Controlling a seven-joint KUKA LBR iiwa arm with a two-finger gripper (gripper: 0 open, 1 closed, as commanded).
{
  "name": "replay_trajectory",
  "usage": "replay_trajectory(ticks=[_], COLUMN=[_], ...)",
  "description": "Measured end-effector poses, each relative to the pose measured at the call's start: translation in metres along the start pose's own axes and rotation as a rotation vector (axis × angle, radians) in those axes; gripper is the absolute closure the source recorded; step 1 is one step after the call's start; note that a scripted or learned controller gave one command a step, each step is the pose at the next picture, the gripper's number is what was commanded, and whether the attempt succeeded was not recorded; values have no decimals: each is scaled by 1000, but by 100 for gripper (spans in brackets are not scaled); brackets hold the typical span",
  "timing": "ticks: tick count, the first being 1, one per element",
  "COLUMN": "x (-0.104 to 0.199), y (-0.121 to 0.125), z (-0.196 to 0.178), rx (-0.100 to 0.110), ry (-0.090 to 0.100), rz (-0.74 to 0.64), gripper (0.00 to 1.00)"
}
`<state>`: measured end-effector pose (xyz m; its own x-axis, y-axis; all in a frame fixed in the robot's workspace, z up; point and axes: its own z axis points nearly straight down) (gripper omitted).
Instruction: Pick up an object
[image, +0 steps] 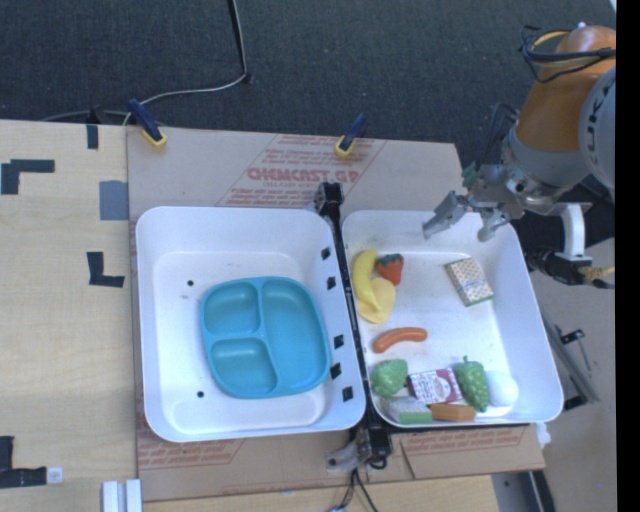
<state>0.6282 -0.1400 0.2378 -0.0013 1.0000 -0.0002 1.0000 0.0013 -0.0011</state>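
My gripper (466, 224) hangs over the far edge of the right bin (520, 300), fingers spread open with nothing between them. Below it in the bin lie a small tan box (469, 281), a yellow banana (371, 290) touching a red-orange pepper (389, 268), and a sausage (400, 339). Along the bin's near edge sit a green vegetable (389, 377), a red and white packet (432, 385), another green piece (471, 383), a carrot (453, 411) and a white item (503, 391). The tan box is the closest object to the gripper, slightly nearer to me.
The left bin (160, 300) holds a blue divided plate (264, 335). A black divider clip strip (335, 290) runs between the bins. Yellow and blue clamps (148, 125) (351, 135) hold the cardboard at the back. The arm's orange band (560, 100) stands at the upper right.
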Motion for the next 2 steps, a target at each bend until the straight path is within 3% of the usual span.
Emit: replay_trajectory(ticks=[1,2], x=[39,43], y=[11,41], z=[98,152], rx=[3,-4], ry=[1,0], rz=[0,-1], gripper=[0,0])
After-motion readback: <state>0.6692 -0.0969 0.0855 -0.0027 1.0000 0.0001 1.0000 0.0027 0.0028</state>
